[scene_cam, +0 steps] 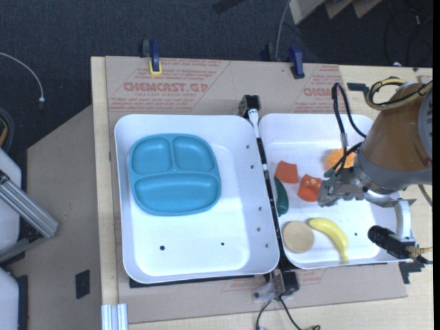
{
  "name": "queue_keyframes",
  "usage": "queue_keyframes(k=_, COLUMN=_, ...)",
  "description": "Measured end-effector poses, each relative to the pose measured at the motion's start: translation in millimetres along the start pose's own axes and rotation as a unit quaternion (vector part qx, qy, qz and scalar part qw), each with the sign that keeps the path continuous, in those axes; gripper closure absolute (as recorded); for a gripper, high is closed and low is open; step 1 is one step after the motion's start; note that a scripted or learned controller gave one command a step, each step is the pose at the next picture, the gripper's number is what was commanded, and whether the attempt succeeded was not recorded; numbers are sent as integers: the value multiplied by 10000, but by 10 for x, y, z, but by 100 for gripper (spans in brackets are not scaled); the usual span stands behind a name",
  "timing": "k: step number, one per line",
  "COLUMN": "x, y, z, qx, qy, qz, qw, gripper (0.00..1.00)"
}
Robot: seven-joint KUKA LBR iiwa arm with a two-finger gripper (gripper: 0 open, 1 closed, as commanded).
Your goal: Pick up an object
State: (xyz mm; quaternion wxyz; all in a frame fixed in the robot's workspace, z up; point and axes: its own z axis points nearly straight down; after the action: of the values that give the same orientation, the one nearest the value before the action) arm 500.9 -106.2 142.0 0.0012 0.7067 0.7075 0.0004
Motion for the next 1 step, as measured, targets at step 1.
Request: queue_keyframes(k=1, x=77, y=-41, z=-482, qx=-14, qy=-2, qz=-1, qw=10000, gripper=100)
